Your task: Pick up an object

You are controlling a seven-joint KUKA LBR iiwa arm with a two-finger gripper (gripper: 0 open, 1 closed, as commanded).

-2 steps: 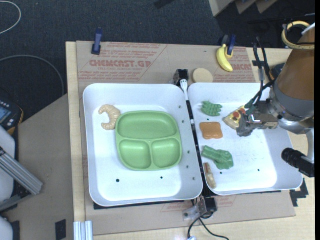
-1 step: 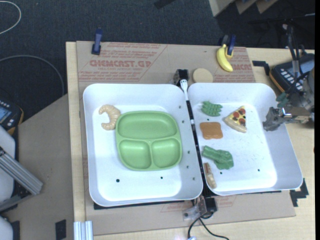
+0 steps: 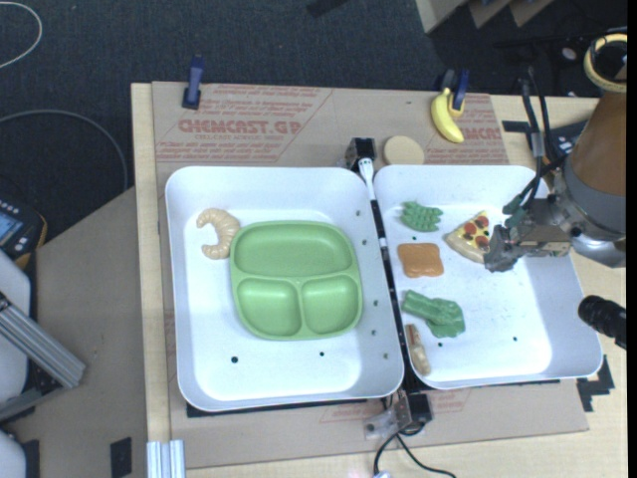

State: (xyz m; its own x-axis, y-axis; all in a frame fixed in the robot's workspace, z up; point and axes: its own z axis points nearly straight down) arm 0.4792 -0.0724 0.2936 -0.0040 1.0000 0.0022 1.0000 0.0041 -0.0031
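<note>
While the gripper [image 3: 501,254] hovers, a triangular pizza slice [image 3: 469,234] lies beside it.

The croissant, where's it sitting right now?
The croissant lies in the left bin, near its upper-left corner, right beside the green tray.

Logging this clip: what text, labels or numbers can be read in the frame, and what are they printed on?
"CHEMCAST GP", in red, on the brown board under the bins, above the left bin.
Smaller red print lines around it and on the board above the right bin: too blurred to read.
</note>
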